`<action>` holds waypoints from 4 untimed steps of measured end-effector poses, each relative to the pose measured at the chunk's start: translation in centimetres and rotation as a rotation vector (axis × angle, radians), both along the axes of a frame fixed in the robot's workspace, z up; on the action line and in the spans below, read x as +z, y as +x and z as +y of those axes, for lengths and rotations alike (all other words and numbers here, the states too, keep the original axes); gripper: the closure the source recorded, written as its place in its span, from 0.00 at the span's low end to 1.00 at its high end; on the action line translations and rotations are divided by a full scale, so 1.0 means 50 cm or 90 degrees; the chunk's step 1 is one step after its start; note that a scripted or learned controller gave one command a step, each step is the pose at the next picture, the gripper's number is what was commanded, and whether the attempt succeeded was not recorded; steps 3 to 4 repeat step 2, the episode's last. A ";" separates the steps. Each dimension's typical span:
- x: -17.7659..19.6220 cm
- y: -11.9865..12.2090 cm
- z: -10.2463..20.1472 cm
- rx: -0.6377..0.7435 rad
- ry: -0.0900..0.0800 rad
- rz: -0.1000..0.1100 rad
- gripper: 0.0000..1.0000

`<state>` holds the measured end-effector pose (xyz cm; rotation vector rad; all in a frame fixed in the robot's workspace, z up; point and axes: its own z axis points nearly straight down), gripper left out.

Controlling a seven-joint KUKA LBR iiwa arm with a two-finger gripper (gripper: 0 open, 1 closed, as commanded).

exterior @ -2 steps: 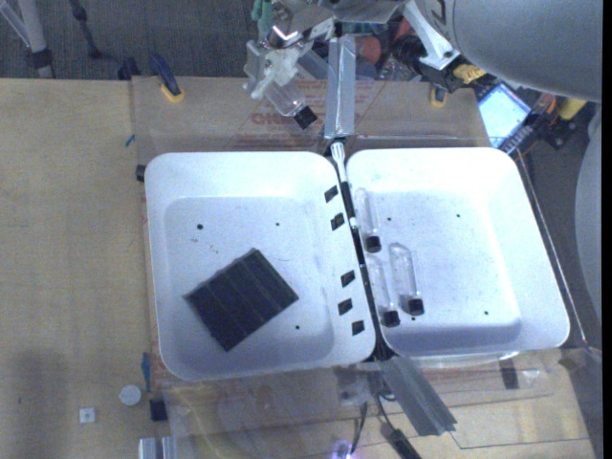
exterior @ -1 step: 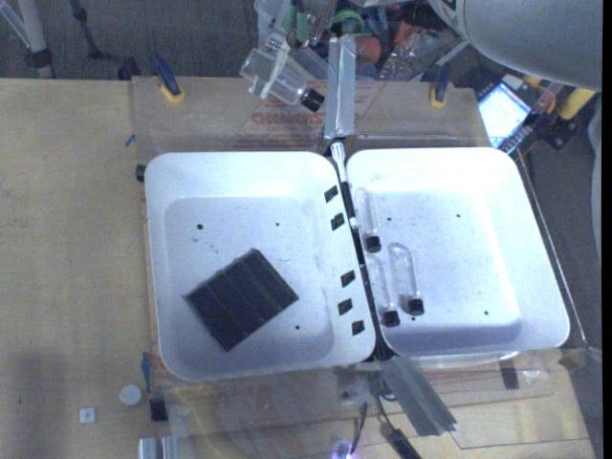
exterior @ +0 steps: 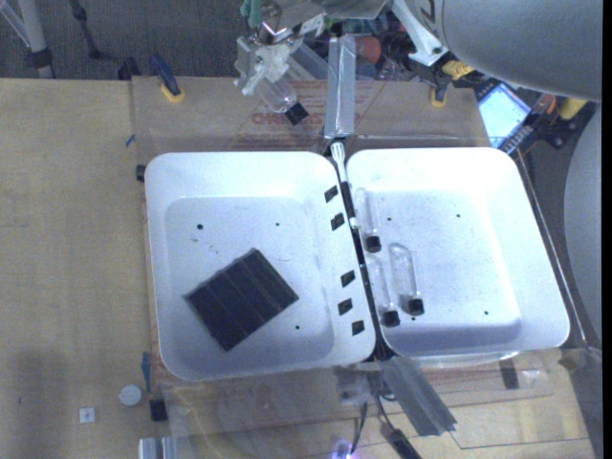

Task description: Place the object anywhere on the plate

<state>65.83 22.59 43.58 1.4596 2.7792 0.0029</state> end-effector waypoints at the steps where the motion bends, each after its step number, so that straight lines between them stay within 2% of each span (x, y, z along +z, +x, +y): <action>1: -0.001 -0.001 -0.070 -0.409 -0.001 0.003 1.00; 2: 0.000 0.016 0.001 0.035 0.001 -0.002 1.00; 4: 0.000 0.016 0.001 0.035 0.001 -0.002 1.00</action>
